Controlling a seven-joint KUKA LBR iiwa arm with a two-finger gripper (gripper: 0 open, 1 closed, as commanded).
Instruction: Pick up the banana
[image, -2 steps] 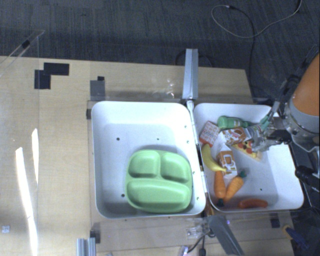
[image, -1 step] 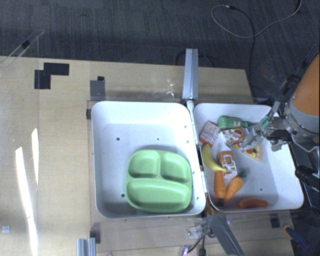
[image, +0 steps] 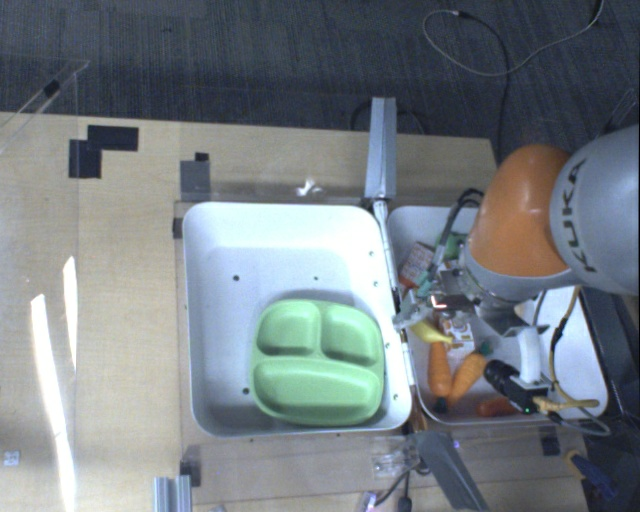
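The banana (image: 430, 331) lies in the right bin (image: 590, 385) just beneath the gripper (image: 437, 303), above two carrots (image: 452, 372); the gripper's grasp cannot be told.

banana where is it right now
The banana lies in the right bin, near its left wall, just below the gripper and above two carrots.

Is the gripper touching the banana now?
Cannot tell. In the camera view the gripper sits directly over the banana, and the wrist hides where they would meet.
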